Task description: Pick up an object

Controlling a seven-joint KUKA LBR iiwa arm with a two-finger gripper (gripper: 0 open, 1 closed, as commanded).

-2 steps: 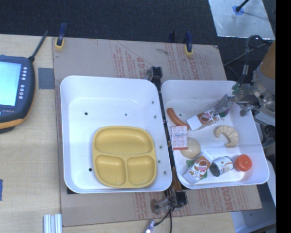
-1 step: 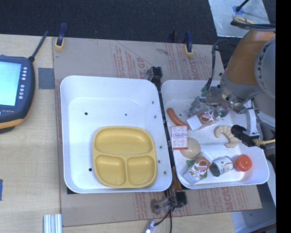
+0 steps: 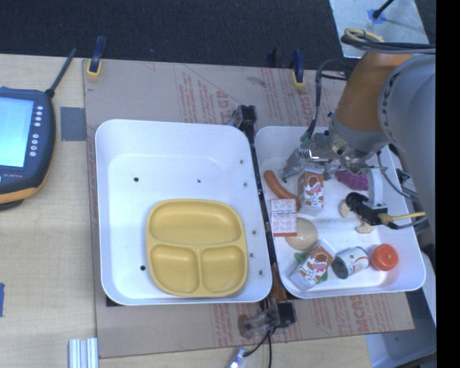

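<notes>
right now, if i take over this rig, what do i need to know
Gripper: over the far part of the right bin, close above the red-labelled can; open or shut is unclear.
Things: sausage, packet, tan roll, carton, second can and orange ball all lie in the right bin. A yellow divided tray sits in the left bin.
Done: nothing visibly lifted.
Left: grasp one thing and raise it.
</notes>
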